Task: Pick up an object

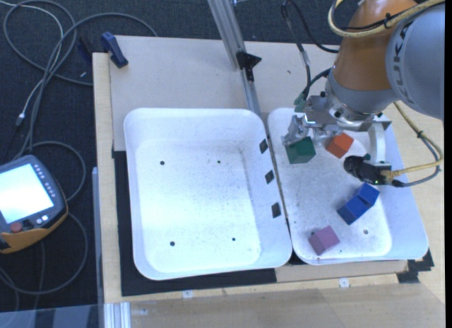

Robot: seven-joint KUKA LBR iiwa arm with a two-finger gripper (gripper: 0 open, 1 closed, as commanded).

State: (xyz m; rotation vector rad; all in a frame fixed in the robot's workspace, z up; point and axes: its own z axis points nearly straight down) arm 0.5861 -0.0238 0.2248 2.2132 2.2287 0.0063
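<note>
Pincer (302, 136) hangs over right bin (406, 231), seemingly pinching green cube (301, 151).

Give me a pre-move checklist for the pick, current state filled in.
1. Gripper over the right bin: ok.
2. Green block at the fingertips: ok, it sits directly under the gripper.
3. Green block actually clamped or lifted: cannot tell.
4. Room around the target: not ok, the orange block lies close beside it.
5. Blue block and purple block out of the way: ok, both lie nearer the bin's front.
</note>
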